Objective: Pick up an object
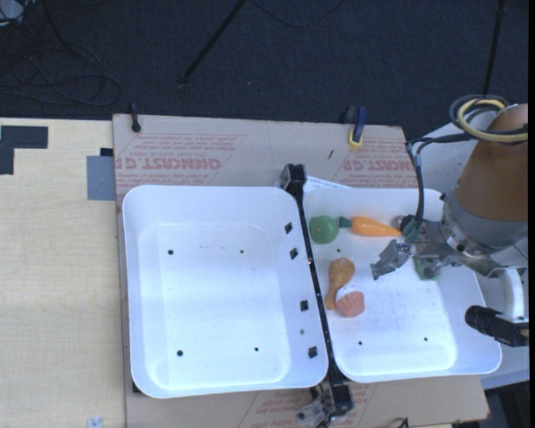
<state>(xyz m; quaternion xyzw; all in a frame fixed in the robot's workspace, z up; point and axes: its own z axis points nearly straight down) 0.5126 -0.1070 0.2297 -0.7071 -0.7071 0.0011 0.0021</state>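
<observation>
The right bin [401,355] holds several small toys. A green round one [323,229] lies by the divider, and an orange carrot [374,227] with a green stem lies just right of it. Below them are a tan pear-shaped piece [340,278] and a pink-red piece [350,304] that touches it. My gripper [389,260] hangs over the middle of the right bin, just below the carrot and right of the tan piece. Nothing visibly sits in it. A small green thing [427,267] peeks out beside the wrist, partly hidden.
The left bin [160,212] sits beside the right one, with a black divider strip [308,275] between them. Both rest on cardboard [214,154]. A blue-and-yellow clamp [357,126] grips the cardboard's far edge. The arm's body [495,185] covers the right bin's far right corner.
</observation>
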